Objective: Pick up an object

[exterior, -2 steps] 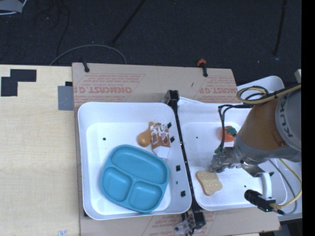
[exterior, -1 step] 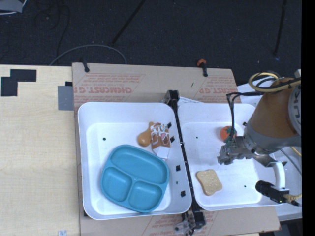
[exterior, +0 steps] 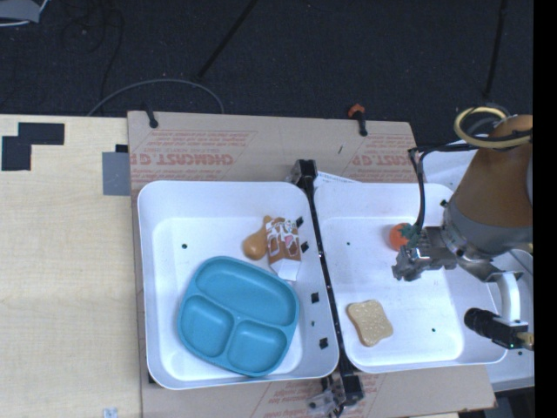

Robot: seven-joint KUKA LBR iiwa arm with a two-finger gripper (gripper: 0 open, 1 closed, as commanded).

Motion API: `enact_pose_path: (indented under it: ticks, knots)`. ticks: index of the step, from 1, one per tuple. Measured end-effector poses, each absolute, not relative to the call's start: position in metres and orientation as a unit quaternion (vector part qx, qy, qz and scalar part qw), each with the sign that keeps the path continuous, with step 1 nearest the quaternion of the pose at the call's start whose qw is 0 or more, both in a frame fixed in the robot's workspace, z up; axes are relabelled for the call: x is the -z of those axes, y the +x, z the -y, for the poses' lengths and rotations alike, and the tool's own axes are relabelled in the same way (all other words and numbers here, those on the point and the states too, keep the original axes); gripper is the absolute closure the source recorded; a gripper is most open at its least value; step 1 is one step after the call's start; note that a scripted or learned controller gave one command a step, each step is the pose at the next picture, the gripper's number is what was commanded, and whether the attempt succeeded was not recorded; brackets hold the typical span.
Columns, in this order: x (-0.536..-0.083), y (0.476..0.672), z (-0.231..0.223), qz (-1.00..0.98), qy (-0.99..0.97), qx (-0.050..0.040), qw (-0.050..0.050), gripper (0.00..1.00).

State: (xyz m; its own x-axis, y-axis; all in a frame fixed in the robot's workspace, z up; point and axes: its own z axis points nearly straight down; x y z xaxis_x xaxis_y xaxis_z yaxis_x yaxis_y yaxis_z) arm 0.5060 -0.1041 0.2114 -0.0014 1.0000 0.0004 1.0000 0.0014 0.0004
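The gripper (exterior: 411,264) sits low over the right bin (exterior: 435,342), at its upper right part, with the grey arm (exterior: 492,190) coming in from the right; whether the jaws are released or clenched I cannot tell, since they show as a small dark cluster with no clear gap. Just above and to the left of them lies a small orange object (exterior: 399,235), touching or nearly touching the gripper body, and it looks the likeliest target of this try. To do the step well, the jaws should be centred over the orange object rather than beside it, brought straight down so one finger lands on each side, then closed before any lift; as it stands the jaws seem slightly below and right of it, so a close here could miss or nudge it toward the bin wall. The orange object is roundish and partly hidden, so no long axis or pointing direction can be read from it. The other candidate, a tan slice of toast (exterior: 371,322), lies flat lower in the same bin, well apart from the gripper, its long axis running from upper left to lower right. In the left bin (exterior: 161,233) rest a blue divided plate (exterior: 237,316) and a brown and white toy (exterior: 277,240)
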Motion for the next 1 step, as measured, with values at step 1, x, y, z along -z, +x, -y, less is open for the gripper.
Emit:
enact_pose_path:
  ticks: [1]
  knots:
    - [-0.2695, 0.499, 0.1094, 0.707, -0.707, 0.0008, -0.001, 1.0]
